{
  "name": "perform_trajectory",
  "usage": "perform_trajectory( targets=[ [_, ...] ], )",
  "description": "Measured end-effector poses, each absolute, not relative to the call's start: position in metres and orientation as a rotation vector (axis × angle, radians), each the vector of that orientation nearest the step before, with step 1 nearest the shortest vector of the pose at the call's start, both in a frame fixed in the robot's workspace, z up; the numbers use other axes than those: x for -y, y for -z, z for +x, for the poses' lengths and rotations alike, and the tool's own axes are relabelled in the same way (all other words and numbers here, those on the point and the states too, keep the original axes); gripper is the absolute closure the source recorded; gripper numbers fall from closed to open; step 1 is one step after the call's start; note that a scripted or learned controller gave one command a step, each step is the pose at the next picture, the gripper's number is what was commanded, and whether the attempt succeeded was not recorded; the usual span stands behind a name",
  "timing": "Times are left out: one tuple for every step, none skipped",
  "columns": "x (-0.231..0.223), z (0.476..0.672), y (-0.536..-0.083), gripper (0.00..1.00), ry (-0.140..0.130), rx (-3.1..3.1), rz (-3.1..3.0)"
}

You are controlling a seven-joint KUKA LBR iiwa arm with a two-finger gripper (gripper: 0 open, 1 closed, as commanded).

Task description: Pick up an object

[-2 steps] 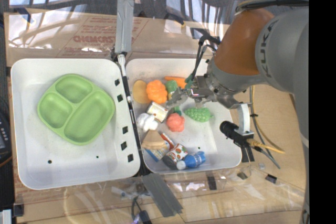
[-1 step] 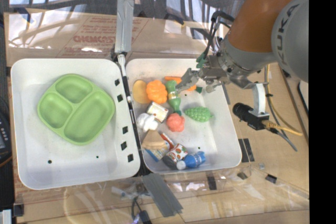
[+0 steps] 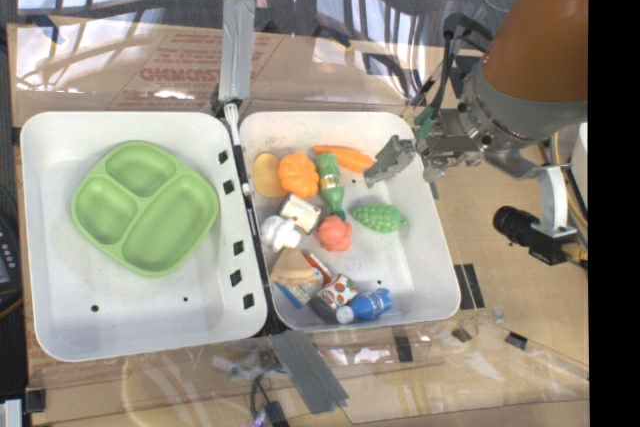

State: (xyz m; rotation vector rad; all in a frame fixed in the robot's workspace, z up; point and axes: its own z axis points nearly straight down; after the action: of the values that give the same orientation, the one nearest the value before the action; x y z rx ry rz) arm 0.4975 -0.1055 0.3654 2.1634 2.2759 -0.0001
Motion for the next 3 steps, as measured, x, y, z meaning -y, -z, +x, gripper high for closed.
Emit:
perform_trajectory(
  targets=[
    [0.212, 0.581, -0.292, 0.0, 0.007, -2.348, 2.094],
    [0.209, 0.631, -0.192, 0.0, 0.006, -2.283, 2.166],
    [0.207, 0.657, -0.107, 0.0, 0.006, -2.266, 2.183]
  ],
)
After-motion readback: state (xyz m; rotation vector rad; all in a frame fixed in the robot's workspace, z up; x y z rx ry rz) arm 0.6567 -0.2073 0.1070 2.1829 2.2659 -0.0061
